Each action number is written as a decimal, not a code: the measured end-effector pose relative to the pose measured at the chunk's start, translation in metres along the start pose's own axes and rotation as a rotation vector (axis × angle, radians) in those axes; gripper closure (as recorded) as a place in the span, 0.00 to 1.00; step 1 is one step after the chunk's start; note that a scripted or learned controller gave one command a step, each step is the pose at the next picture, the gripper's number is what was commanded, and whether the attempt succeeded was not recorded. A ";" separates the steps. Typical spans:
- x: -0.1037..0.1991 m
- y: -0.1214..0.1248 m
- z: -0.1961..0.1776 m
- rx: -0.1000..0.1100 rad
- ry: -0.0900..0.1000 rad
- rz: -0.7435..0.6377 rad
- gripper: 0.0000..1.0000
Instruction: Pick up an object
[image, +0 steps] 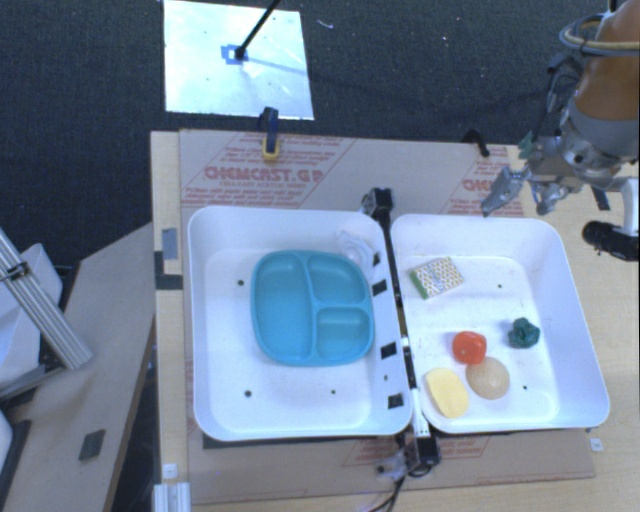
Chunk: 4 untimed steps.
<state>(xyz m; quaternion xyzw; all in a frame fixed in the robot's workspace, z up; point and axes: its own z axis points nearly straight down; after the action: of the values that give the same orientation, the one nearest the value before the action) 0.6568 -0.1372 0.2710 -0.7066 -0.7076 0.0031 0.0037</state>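
My gripper (526, 195) hangs open above the far edge of the right bin (575, 300), with nothing between its two fingers. Down in that bin lie a patterned green-and-white block (437, 276), a red tomato-like ball (469, 347), a dark green lump (523, 333), a tan round piece (488, 378) and a yellow piece (447, 392). All of them sit nearer the camera than the gripper, well apart from it.
The left bin (220, 300) holds a blue divided plate (312, 306) and a clear crumpled item (354, 243) at its far right corner. A black divider clip strip (395, 300) runs between the bins. A yellow clamp (270, 135) stands behind the left bin.
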 end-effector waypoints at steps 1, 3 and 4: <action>0.000 0.002 -0.007 -0.011 -0.002 -0.002 0.00; 0.000 -0.005 0.100 -0.008 -0.001 0.000 0.00; -0.002 -0.004 0.142 -0.008 -0.001 0.001 0.00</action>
<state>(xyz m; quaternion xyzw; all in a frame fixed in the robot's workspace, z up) 0.6511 -0.1389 0.1293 -0.7069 -0.7073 0.0005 0.0005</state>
